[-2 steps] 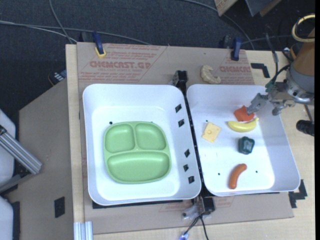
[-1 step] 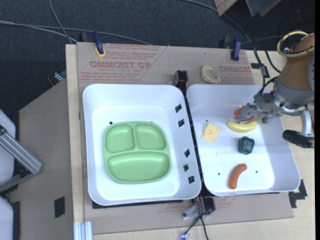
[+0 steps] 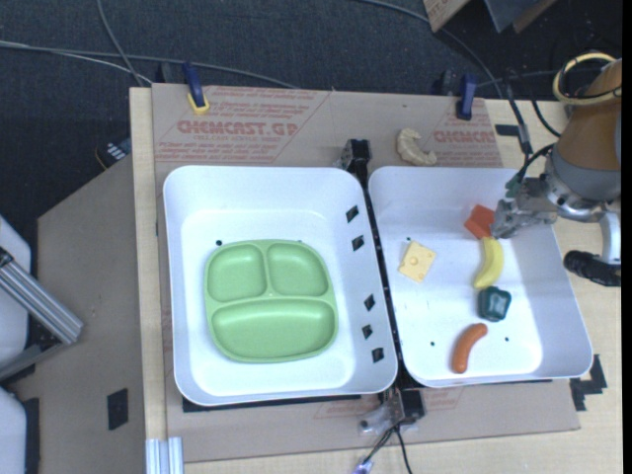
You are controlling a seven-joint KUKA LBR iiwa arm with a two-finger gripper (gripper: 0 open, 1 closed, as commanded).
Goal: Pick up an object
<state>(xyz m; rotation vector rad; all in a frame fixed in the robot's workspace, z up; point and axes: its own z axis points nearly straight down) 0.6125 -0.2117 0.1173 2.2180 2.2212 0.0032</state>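
Note:
The right bin [image 3: 434, 191] holds several small toys: a yellow cheese slice [image 3: 417, 262], a yellow banana [image 3: 488, 262], an orange-red block [image 3: 479, 221], a dark green and blue piece [image 3: 494, 304] and a red-orange sausage [image 3: 467, 348]. My gripper [image 3: 511, 219] hangs low over the bin's right side, just right of the orange-red block and above the banana's top end. Nothing shows between its fingers.
The left bin [image 3: 188, 205] carries a green divided plate [image 3: 272, 299]. A beige object [image 3: 416, 147] lies on the board behind the bins. Blue clamps [image 3: 197, 93] hold the board's back edge. The arm's orange band [image 3: 592, 131] stands over the right bin's far right edge.

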